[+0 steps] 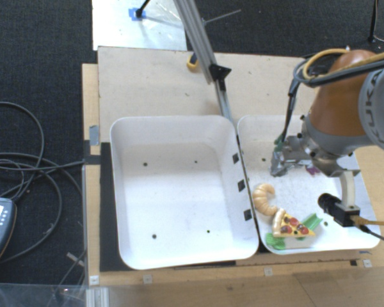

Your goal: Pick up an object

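From the overhead camera you see the grey arm (355,101) reaching in from the right, its hand (280,164) low over the right bin (256,130), near the middle of that bin's floor. You cannot tell whether the hand is released or clenched, and nothing shows between its tips. The objects lie nearer the front of the same bin: a pale curled shrimp toy (264,198), just beside it a pizza slice toy (293,226), and a green piece (313,221) touching the slice. The left bin (125,133) sits alongside on the table (147,82).
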Controlling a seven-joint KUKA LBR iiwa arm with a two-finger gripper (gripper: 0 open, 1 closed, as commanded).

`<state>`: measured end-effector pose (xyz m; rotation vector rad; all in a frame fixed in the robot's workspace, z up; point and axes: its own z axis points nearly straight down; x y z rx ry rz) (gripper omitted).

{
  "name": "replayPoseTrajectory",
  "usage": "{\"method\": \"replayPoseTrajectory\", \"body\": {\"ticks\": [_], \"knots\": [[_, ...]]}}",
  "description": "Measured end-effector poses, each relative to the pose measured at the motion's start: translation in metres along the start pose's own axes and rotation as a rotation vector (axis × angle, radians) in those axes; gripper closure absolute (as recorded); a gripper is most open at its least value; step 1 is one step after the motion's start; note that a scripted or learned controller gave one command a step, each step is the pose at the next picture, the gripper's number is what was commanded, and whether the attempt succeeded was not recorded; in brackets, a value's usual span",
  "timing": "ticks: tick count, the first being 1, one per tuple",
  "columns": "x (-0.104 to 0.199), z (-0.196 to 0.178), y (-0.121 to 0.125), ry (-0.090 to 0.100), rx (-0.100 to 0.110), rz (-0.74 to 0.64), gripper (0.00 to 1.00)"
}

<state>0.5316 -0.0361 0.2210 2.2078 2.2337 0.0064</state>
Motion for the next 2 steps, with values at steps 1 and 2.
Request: {"method": "replayPoseTrajectory", "body": {"ticks": [1,2], "knots": [[0.046,-0.010,-0.002,0.000,0.000,0.001,1.00],[0.100,-0.017,-0.011,0.001,0.001,0.000,1.00]]}}
